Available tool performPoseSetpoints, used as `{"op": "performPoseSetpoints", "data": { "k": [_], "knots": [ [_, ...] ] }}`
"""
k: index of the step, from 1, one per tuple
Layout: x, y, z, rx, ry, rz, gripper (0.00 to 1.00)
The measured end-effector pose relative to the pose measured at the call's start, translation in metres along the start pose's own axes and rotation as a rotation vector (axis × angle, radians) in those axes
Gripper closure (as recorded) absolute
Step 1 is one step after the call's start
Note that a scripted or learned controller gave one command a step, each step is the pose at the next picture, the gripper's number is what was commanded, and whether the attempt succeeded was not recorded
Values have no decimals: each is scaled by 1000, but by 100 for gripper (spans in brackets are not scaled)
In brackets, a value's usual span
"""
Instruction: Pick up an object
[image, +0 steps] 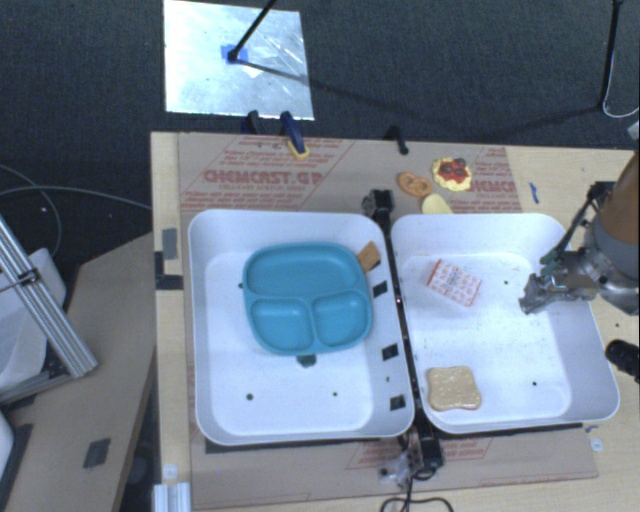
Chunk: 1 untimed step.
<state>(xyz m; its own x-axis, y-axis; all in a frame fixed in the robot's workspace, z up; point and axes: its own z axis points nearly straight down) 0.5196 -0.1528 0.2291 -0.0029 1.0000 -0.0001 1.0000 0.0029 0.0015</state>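
The arm enters from the right, and its gripper (534, 297) hangs over the right-hand part of the right bin (590, 395), low above the white floor. Whether the tool is apart or together cannot be told from this view; nothing is seen clamped in it. Two candidate objects lie in that bin: a red-and-white packet (454, 281) near the upper left, well apart from the gripper, and a toast slice (453, 388) near the lower left corner, also well apart. The left bin (215, 400) carries a blue divided tray (306, 298), with a small brown piece (369, 256) just beside the tray's upper right corner. Further small items rest on the bench beyond the bins. The step in hand is judged to be the approach to a target, with no pick achieved yet. For a sound pick, select the packet or the toast slice, centre the tool directly above it, and descend vertically. Both objects lie flat and thin, so the tips probably need to reach the floor to catch the edges. Keep clear of the bin wall during travel.
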Motion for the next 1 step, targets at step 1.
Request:
{"op": "performPoseSetpoints", "data": {
  "k": [1],
  "knots": [
    [61,4,-115,-14,0,-9,0]
  ]
}}
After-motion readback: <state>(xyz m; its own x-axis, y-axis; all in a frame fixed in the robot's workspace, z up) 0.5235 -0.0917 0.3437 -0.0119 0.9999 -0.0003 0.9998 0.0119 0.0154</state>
